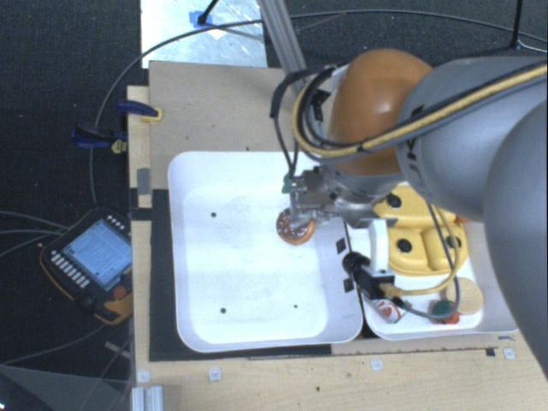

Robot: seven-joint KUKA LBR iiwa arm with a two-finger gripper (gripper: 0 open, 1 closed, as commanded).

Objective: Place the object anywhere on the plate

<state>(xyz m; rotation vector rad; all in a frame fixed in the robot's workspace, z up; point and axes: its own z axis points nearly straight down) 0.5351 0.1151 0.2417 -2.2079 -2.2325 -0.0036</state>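
Brown, round and flat, the object (296,228) lies in the smooth white left bin (248,315), under the end effector (301,205); its opening I cannot tell.

A handheld control pendant (88,262) with a lit blue screen lies on the dark floor left of the bench, cables trailing from it. A blue clamp (96,137) and a second one with a yellow tip (139,110) grip the bench's left edge. Behind the brown board (214,110) lies a pale sheet with blue tape (202,20). A grey pole (278,15) slants across it.
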